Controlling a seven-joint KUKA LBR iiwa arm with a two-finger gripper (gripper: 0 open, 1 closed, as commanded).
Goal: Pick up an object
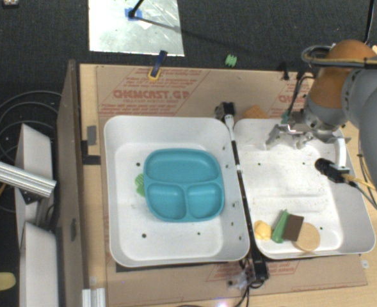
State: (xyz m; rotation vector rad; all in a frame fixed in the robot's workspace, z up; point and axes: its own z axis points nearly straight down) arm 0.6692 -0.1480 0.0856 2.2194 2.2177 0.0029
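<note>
Fingers (285,135) spread, empty, over right bin (284,187)

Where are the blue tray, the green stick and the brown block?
blue tray (183,183), camera view, its middle ridge
green stick (280,227), camera view, mid-length
brown block (294,226), camera view, top face

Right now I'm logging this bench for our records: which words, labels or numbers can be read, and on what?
"CHEMCAST GP": red print on the cardboard sheet under the bins.
Smaller red lines above it: too blurred to read.
More red print at the sheet's far right: cut off, unreadable.
</note>
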